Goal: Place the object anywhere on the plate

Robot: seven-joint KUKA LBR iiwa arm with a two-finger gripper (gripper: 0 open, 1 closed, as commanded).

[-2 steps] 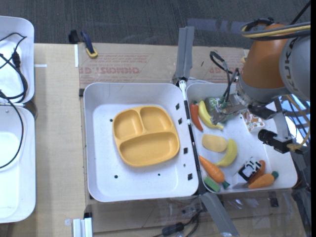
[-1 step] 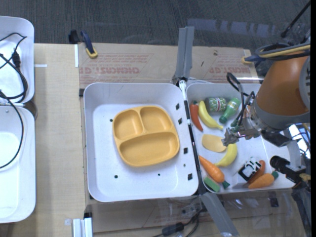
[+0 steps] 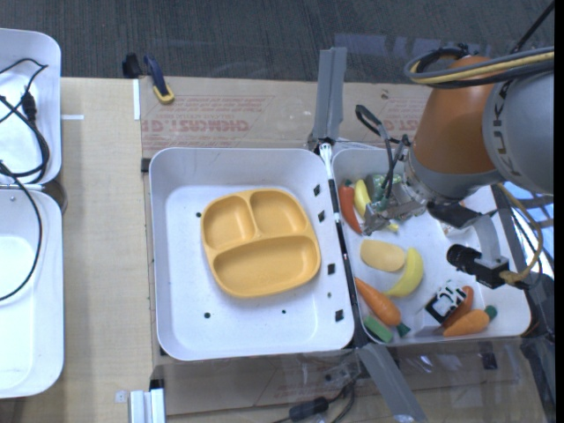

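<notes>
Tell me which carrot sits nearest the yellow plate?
The carrot by the right bin's left wall, just below the banana. The other carrot lies at the bin's far right corner.

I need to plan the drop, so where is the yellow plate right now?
The yellow plate lies in the middle of the left bin, across the divider from the toy food in the right bin.

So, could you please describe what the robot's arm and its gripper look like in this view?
The arm is bulky and rounded: a grey shell carrying dark lettering, with a broad orange band above the wrist. Yellow and black cables loop over the top of it. The gripper is a small metallic grey assembly with thin dark wires running to it.
</notes>
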